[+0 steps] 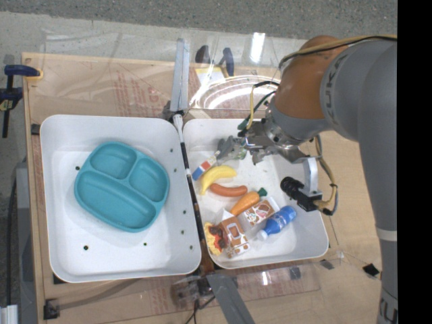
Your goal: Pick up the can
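Well to the left of the end effector, the blue plate lies in the other bin and plays no part here. What we take for the can lies just below and left of the end effector, close to the dividing wall. It is small, seemingly on its side, with blue, red and white showing, though it is too small for us to read more.

The banana appears to touch the can on the side nearer the end effector. In our judgement, a descent could land on the banana instead, or nudge the round can so that it rolls against the wall and out of reach. We cannot tell whether the end effector is released or clenched, and we see nothing held in it. The sausage and carrot lie below it and crowd any approach from that side.
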Motion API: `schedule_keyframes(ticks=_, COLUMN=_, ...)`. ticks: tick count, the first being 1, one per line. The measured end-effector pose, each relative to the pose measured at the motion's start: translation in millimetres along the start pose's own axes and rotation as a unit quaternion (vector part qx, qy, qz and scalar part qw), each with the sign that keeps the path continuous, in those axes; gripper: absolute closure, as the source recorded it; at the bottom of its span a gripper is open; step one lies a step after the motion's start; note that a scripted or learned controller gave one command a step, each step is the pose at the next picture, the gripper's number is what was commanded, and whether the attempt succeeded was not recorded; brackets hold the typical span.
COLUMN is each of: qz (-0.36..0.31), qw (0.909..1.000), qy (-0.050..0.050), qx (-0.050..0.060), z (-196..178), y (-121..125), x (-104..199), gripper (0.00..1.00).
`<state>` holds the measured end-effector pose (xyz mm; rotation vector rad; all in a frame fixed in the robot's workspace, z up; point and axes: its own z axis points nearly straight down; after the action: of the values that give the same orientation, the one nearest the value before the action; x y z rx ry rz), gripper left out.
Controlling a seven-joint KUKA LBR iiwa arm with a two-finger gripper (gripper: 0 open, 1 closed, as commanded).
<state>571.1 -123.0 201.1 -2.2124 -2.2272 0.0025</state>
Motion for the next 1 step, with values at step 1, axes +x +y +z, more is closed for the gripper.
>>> schedule_keyframes(ticks=1, qz=0.030, qw=0.9995, qy=-0.001, qx=-0.002, z=73.5, y=83.2, x=-14.8, gripper=0.00)
